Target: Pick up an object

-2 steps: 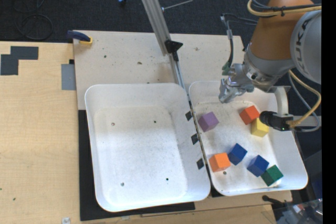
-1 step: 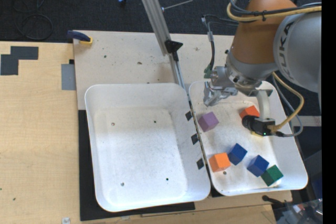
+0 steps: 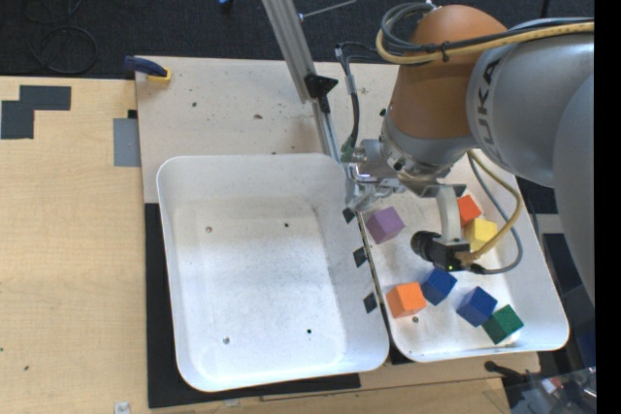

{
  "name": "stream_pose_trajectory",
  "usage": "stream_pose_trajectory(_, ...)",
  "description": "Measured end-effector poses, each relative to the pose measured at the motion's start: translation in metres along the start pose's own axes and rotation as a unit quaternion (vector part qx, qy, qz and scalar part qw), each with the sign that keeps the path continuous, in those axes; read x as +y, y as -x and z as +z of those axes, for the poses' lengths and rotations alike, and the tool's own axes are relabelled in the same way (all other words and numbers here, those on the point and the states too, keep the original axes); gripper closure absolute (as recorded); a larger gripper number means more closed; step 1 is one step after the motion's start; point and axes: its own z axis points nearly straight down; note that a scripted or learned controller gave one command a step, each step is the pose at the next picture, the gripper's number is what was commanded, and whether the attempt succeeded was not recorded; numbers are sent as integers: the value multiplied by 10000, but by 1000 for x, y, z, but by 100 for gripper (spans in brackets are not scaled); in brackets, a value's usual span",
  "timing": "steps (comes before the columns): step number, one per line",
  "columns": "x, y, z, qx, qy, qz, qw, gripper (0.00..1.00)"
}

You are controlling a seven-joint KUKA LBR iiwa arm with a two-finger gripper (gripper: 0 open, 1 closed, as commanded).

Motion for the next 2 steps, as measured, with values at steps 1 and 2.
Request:
stream_pose_trajectory(1, -21, -47, -9, -1, 2, -5, 10000, 100)
stream_pose_trajectory(2, -20, -44, -9, -9, 7, 30, 10000, 0)
